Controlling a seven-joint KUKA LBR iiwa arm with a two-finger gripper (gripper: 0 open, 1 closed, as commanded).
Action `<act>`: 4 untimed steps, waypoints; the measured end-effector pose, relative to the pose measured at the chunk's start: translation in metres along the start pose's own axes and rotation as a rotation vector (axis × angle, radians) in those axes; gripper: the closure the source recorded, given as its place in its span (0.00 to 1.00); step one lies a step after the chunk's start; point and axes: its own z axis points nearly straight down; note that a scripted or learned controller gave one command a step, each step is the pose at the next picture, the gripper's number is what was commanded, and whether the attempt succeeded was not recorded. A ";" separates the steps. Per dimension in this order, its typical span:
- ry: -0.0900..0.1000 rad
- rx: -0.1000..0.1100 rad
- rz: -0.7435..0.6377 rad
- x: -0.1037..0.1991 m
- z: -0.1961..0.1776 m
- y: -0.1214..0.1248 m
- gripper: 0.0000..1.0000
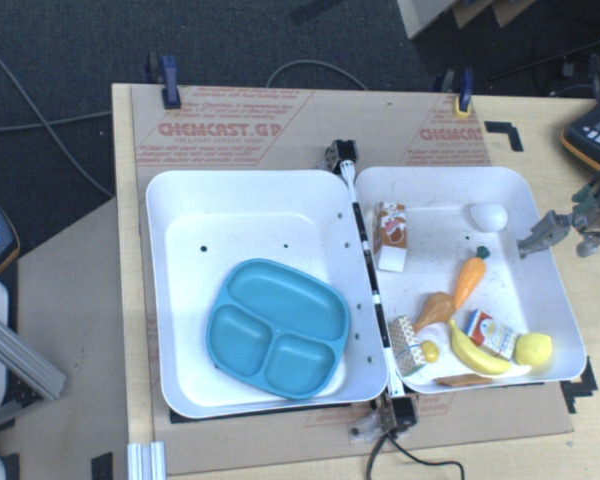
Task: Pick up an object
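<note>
A blue divided tray (277,328) lies in the left bin (180,208); beside it, the right bin (535,258) holds a carrot (467,280), banana (477,353) and lemon (534,348).

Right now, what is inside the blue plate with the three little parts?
Nothing that I can see. The blue plate lies in the left bin, and all three of its parts show bare blue bottoms. The plate hides the bin floor beneath it, so I cannot tell what is under there.

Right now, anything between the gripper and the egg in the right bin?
Nothing visible does. The gripper sits at the right bin's right rim, and the white egg lies just inside, toward the back, with bare bin floor between them. The carrot lies nearer the front, off that line.
</note>
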 end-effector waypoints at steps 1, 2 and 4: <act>0.004 0.006 -0.004 0.004 0.116 0.066 0.00; 0.006 0.011 -0.001 0.032 0.188 0.041 0.00; 0.005 0.001 -0.006 0.110 0.083 -0.023 1.00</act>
